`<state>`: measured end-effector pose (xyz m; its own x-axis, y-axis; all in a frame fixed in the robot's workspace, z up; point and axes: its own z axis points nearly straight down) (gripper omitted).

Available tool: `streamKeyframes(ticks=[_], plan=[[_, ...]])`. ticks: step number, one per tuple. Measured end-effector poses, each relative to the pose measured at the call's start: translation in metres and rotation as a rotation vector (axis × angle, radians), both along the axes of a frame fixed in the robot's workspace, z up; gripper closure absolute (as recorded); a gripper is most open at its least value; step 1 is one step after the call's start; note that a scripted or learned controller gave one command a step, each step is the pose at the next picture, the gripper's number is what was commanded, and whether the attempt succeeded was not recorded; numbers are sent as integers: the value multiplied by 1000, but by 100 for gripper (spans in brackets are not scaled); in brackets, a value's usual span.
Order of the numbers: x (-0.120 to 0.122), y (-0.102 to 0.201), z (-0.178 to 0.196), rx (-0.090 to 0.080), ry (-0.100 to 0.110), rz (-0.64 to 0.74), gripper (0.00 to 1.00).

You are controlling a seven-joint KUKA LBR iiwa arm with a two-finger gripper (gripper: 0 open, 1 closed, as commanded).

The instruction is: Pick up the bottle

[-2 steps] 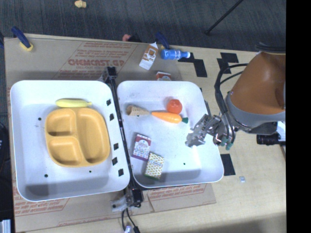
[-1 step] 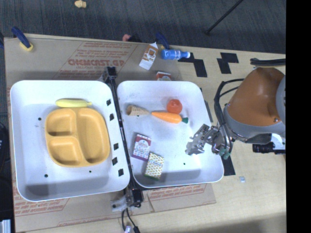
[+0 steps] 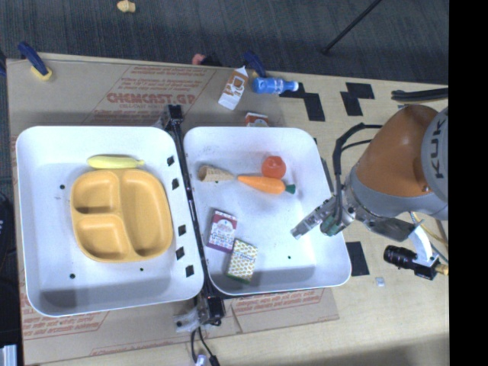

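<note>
A small blue bottle-like object (image 3: 268, 86) lies on its side on the cardboard behind the right bin (image 3: 328, 261), outside both bins. My gripper (image 3: 313, 224) hangs low over the right bin's right side, near its rim, far in front of that blue object. The grey wrist and orange band (image 3: 393, 158) sit to the gripper's right. No object shows at the gripper's tip.
The right bin holds a carrot (image 3: 261, 184), a red tomato (image 3: 274, 166), a tan cone-shaped piece (image 3: 216, 175) and two small boxes (image 3: 223, 231) (image 3: 242, 260). The left bin (image 3: 34, 204) holds a yellow divided plate (image 3: 120, 213) and a banana (image 3: 115, 162). A carton (image 3: 232, 90) lies by the blue object.
</note>
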<state>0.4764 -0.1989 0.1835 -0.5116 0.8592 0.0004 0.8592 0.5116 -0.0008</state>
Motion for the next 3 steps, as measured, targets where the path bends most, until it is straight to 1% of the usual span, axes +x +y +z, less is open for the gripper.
streamKeyframes(ticks=[1,2,3], plan=[[0,-12,11,0,1,-256,100],[-1,-12,-11,1,5,-762,100],[0,12,5,0,3,-1019,100]])
